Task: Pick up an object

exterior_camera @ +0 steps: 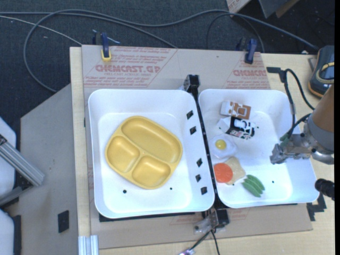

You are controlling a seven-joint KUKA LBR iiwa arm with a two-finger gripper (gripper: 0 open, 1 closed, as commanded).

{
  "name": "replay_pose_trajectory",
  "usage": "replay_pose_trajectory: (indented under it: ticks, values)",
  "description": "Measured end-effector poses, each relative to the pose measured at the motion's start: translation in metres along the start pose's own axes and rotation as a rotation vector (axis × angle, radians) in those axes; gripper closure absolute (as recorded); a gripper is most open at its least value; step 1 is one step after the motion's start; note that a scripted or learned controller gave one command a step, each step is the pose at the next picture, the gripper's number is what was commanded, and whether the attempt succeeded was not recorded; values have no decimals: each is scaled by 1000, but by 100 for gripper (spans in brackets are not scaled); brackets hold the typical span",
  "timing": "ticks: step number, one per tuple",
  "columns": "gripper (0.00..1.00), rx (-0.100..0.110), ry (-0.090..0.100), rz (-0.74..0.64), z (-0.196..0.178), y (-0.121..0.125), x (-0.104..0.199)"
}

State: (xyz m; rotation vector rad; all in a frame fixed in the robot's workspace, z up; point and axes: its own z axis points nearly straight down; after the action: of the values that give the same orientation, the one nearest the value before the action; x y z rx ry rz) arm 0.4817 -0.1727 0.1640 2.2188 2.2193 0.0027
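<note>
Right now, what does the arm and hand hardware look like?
The arm enters at the right edge: a blurred grey-tan body with an orange band near the top. The hand is a small grey metal assembly at the right bin's right wall. A dark cable runs along that side.

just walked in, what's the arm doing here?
The arm's gripper is low over the right bin, near its right side, with nothing visibly between its fingers. The toy food lies apart from it: fried egg, tomato slice, green pod, two small cartons. The yellow tray sits in the left bin.
</note>
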Motion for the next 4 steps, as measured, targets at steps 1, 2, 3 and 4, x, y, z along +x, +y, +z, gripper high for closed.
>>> replay_pose_trajectory:
  ticks: [1, 2, 3, 4]
  values:
    - [100, -3, 0, -2, -50, 4, 9]
    - [100, -3, -1, -1, -93, 7, 10]
    - [100, 6, 4, -6, -79, 22, 59]
    - [100, 5, 3, -5, -71, 38, 106]
